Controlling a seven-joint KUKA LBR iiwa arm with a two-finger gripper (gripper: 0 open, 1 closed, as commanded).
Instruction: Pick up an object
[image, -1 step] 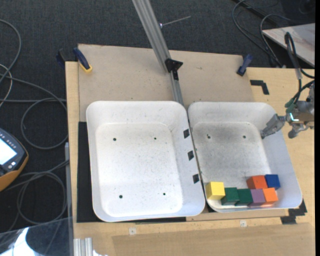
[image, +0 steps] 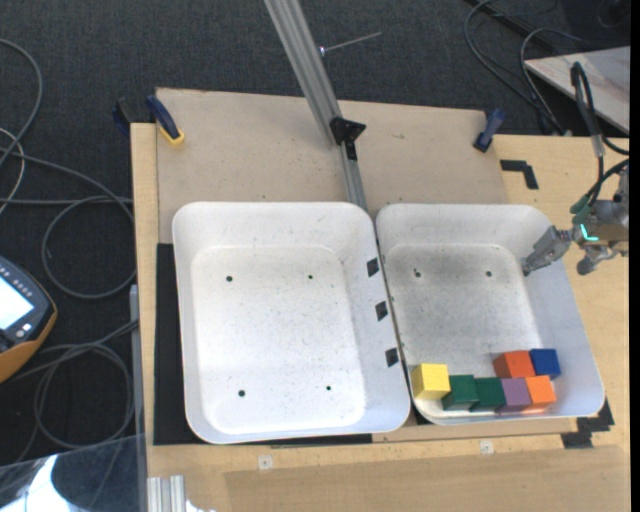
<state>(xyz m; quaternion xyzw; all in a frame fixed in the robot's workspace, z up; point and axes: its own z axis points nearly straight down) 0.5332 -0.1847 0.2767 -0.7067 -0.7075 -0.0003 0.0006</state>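
Observation:
Several small blocks lie clustered in the near corner of the right bin (image: 560, 310): a yellow block (image: 432, 378), a green block (image: 462, 390), a dark green block (image: 490, 392), a purple block (image: 515, 394), an orange block (image: 541, 390), a red block (image: 517, 363) and a blue block (image: 545, 361). My gripper (image: 557, 266) hangs over the far right rim of that bin, well behind the blocks. Its fingers stand open with nothing between them.
The left bin (image: 190, 300) sits beside the right one, with black clips along the shared edge. A slanted metal pole (image: 320, 90) rises from the back of the bench. Blue clamps (image: 165, 118) hold the far corners of the board.

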